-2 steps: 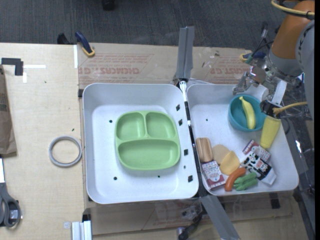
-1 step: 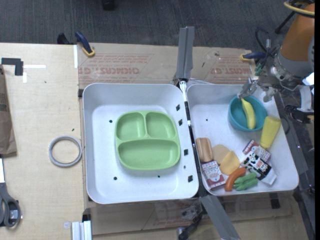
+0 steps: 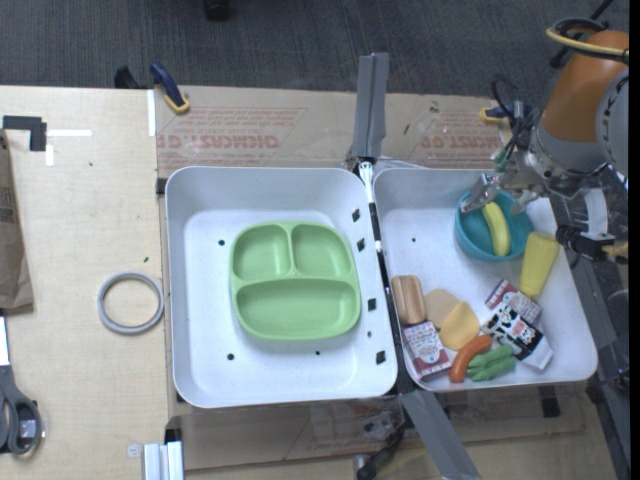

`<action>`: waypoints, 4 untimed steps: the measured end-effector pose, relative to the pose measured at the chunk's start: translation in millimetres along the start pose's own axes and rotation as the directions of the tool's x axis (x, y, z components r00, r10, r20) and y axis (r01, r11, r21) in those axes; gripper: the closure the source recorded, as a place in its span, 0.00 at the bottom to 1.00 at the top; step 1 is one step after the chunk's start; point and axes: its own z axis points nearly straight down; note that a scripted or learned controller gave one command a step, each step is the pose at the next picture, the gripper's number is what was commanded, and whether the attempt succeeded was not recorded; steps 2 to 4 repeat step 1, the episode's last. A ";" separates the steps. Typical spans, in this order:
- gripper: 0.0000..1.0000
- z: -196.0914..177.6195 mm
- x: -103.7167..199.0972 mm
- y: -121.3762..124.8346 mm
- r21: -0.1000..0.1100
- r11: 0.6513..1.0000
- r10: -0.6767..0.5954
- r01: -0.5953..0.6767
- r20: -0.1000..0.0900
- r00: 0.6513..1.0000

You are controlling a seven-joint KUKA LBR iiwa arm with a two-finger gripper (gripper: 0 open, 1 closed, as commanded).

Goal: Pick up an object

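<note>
Over the right bin [image 3: 578, 363], I am seeing my gripper [image 3: 497, 186] hovering at the blue bowl [image 3: 478, 238] with the banana [image 3: 497, 228]; its grip I cannot tell, nothing lifted yet.

The right bin [image 3: 575, 298] holds a blue bowl [image 3: 475, 236] at its far side with a yellow banana [image 3: 497, 229] lying in it, and a pale yellow block [image 3: 538, 263] rests just beside the bowl toward the right wall. Along the near side lie a tan bread-like piece [image 3: 408, 298], a yellow-orange wedge [image 3: 458, 322], two printed packets [image 3: 424, 346] [image 3: 515, 320], an orange carrot [image 3: 468, 356] and a green pod [image 3: 492, 364], crowded together and partly overlapping. In the left bin [image 3: 190, 298] a light green divided plate [image 3: 295, 280] with three compartments lies flat near the middle.
</note>
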 end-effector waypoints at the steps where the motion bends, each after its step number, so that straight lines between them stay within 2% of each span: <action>1: 0.00 7.0 -6.4 5.1 -0.005 0.999 -0.039 0.039 0.000 0.999; 4: 0.00 7.0 -6.4 5.1 -0.005 0.999 -0.039 0.039 0.000 0.999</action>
